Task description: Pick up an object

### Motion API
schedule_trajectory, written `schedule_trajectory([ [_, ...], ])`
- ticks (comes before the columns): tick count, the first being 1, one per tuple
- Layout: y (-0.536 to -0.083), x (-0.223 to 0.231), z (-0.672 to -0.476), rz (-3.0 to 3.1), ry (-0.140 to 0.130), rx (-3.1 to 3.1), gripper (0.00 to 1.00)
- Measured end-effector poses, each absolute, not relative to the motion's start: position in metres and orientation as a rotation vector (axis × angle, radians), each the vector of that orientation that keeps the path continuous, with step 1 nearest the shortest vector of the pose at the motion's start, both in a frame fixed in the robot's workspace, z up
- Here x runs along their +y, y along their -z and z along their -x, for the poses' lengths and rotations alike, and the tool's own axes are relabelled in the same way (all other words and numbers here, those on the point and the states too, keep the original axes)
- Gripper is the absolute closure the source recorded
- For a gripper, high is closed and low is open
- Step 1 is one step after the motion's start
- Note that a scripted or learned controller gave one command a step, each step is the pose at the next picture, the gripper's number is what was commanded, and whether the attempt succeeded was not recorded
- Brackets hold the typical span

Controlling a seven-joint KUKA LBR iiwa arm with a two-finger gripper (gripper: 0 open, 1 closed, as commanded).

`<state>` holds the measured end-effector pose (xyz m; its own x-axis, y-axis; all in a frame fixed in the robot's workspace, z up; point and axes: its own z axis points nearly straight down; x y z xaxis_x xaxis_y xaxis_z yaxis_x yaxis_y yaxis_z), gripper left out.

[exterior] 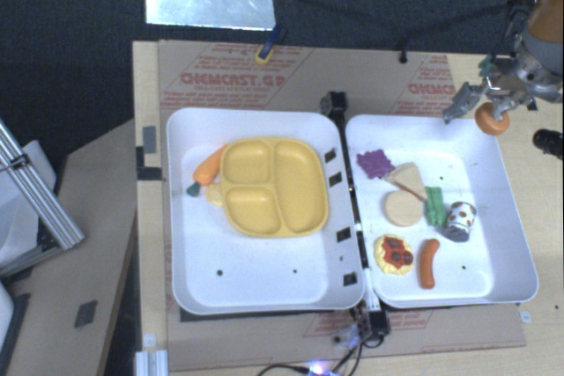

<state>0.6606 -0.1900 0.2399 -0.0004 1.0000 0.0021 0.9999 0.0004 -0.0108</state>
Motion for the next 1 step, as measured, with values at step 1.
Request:
schedule_trajectory([
  [1,-0.2487,-0.1892,-0.6629,2.219,0.002,-2.226,0.00],
])
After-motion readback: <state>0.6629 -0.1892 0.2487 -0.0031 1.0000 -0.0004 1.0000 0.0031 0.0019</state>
